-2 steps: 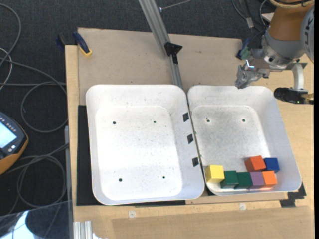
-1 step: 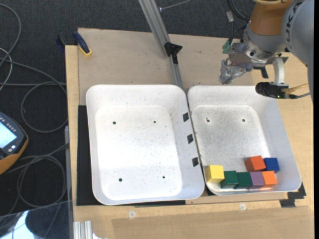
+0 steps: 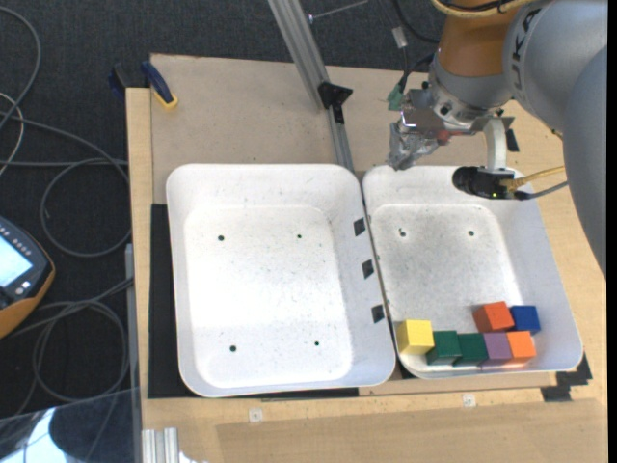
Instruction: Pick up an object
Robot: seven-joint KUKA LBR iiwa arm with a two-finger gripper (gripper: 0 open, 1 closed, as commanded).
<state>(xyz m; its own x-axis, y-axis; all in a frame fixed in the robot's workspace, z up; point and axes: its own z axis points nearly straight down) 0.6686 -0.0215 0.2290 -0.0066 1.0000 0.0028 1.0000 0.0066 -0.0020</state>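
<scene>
A cluster of small coloured blocks lies in the near corner of the right bin (image 3: 540, 258), packed close against its front rim. From the left there is a yellow block (image 3: 416, 334), then two dark green blocks (image 3: 445, 344) and (image 3: 471, 347) side by side. Beside them sits a purple block (image 3: 498, 346), with an orange block (image 3: 521, 345) touching it on the right. Behind these, a red-orange block (image 3: 494, 315) and a blue block (image 3: 525, 318) rest next to each other. The blocks touch or nearly touch one another, and none is lifted.

The left bin (image 3: 183, 220) sits just beside the right one, their rims meeting along the middle. Both are shallow and white, speckled with fine dark marks.

The pincer (image 3: 403, 152) hangs above the far edge of the right bin, near the corner where the two bins meet, well apart from the blocks. Nothing shows between its fingers, and whether they are wide or narrow cannot be told from this view. Above it rises the grey arm (image 3: 569, 56) with its orange band.

The bins rest on a brown table (image 3: 241, 114). A slanted metal rail (image 3: 308, 56) crosses behind them.
</scene>
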